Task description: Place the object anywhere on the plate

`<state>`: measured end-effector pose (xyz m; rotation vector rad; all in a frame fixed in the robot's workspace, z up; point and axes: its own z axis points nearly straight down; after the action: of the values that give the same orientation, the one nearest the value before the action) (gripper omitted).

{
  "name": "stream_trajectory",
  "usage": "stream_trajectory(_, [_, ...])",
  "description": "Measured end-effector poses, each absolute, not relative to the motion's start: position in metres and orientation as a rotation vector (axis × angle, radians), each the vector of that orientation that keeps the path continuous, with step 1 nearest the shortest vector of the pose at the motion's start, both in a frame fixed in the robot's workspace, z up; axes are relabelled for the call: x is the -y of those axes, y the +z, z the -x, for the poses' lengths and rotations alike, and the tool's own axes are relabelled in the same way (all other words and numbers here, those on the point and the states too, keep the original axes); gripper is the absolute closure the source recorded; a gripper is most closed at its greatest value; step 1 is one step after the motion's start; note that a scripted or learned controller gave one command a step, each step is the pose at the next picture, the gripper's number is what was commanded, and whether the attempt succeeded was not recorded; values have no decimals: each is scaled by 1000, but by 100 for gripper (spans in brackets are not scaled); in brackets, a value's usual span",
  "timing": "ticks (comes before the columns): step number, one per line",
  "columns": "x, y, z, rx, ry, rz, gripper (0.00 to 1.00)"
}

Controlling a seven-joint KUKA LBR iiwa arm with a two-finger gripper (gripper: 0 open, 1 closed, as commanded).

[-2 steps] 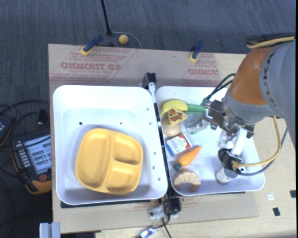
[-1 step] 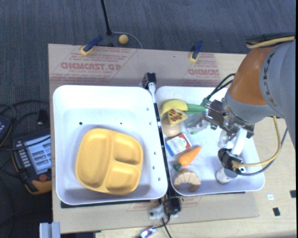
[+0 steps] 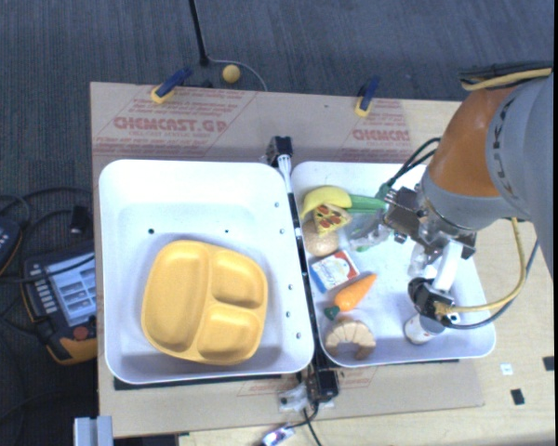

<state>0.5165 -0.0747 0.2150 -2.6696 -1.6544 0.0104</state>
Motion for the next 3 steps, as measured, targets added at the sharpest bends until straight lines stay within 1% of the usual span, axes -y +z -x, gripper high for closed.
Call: stream_trajectory(3, [75,215,-516,1654,10,2670,0])
